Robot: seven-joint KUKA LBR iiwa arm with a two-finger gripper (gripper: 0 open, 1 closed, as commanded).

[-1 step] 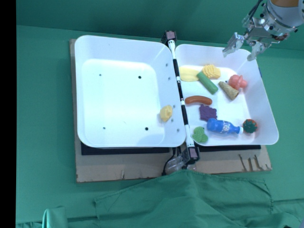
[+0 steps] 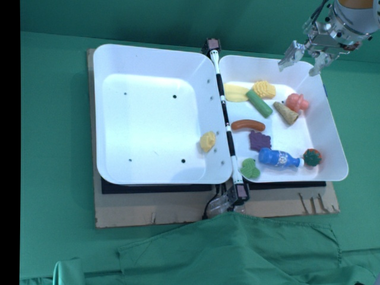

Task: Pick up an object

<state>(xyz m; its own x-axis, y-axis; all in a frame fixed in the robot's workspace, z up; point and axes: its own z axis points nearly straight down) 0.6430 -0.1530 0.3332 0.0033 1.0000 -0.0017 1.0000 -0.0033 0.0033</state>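
The gripper [image 2: 304, 60] hangs at the upper right of the frame, above the far rim of the right bin [image 2: 332, 153]; its two fingers are spread apart with nothing between them. Every pickable object lies lower in the frame than the gripper; closest, just below and to its left, sit a yellow corn piece [image 2: 263, 89] and a green stick [image 2: 259, 103], with a pale yellow piece [image 2: 236, 92] beside them toward the centre divider; directly below the gripper rest an orange-red toy [image 2: 298, 102] and a tan cone [image 2: 286, 113], touching each other. Farther down the right bin lie a red-brown sausage [image 2: 248, 124], a purple piece [image 2: 259, 141], a blue bottle [image 2: 280, 158] on its side, a red and green toy [image 2: 312, 157] at the bottle's cap end, and a green piece [image 2: 250, 169] near the lower left corner. The left bin [image 2: 113, 61] holds a small yellow object [image 2: 208, 141] against its right wall, well apart from the gripper.
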